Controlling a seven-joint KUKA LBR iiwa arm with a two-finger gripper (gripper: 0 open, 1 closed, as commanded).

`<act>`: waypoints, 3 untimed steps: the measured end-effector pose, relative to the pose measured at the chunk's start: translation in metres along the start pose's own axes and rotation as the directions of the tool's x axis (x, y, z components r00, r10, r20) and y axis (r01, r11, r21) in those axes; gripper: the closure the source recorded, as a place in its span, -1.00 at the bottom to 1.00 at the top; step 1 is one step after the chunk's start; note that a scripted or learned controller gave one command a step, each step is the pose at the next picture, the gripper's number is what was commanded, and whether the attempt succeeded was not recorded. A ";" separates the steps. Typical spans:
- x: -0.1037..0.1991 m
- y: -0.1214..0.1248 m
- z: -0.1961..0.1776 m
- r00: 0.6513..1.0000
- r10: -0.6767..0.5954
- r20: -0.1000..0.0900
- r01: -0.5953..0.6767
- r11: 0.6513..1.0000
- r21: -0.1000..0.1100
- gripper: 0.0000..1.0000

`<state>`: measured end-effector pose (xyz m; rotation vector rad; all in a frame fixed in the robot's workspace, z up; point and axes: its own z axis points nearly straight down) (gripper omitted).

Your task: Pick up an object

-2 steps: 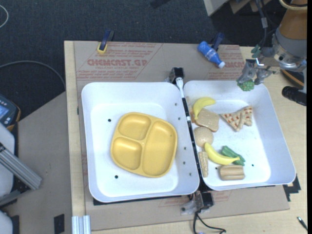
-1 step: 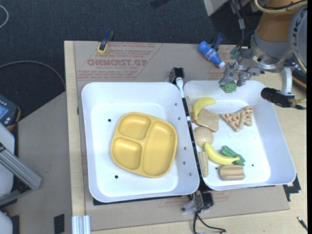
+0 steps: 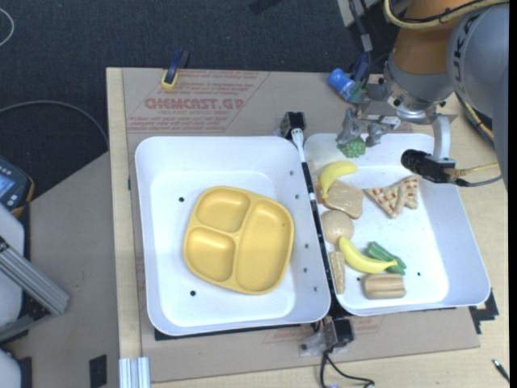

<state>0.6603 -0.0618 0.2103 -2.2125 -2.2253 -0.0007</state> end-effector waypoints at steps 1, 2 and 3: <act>0.059 -0.006 -0.008 1.000 -0.001 -0.001 0.001 1.000 -0.001 1.00; 0.107 -0.001 -0.008 1.000 0.000 0.001 0.000 1.000 -0.004 1.00; 0.099 0.003 -0.007 1.000 0.006 0.003 -0.006 1.000 -0.005 1.00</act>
